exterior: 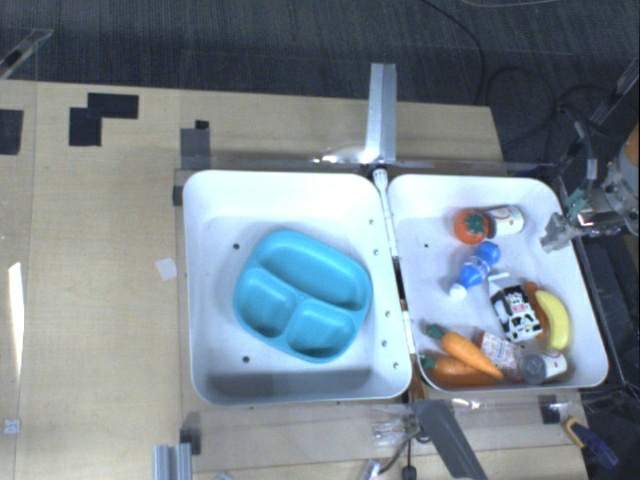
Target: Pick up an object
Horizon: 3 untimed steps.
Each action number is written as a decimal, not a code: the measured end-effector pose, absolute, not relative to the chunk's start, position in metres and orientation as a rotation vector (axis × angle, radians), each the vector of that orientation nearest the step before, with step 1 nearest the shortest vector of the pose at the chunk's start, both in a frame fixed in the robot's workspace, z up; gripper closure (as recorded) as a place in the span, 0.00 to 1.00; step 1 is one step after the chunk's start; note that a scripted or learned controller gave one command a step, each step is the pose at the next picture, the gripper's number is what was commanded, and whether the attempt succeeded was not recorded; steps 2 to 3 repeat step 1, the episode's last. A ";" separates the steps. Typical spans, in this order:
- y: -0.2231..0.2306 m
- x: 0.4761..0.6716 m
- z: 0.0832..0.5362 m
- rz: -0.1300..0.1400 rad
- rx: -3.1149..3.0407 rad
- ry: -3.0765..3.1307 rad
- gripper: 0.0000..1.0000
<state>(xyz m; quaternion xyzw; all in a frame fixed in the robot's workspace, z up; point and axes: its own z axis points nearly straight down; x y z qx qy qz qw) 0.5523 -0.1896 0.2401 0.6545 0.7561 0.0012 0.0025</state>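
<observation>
Your bench (90,298) carried two white bins side by side. The left bin (215,268) held a blue divided plate (300,295), its long side running from upper left to lower right. The right bin (430,258) held the small things: a banana (555,318) lying near-upright along the right wall, a carrot (468,350) pointing down-right, a blue bottle (476,268) and an orange-topped bottle (487,223). Your claw (560,230) sat at that bin's right rim, grasping nothing you could see; whether it was released or clenched, you couldn't tell.
</observation>
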 end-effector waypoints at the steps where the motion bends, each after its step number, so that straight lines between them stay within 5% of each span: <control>1: -0.161 0.579 0.330 0.006 2.147 2.284 1.00; 3: -0.161 0.579 0.330 0.006 2.147 2.284 1.00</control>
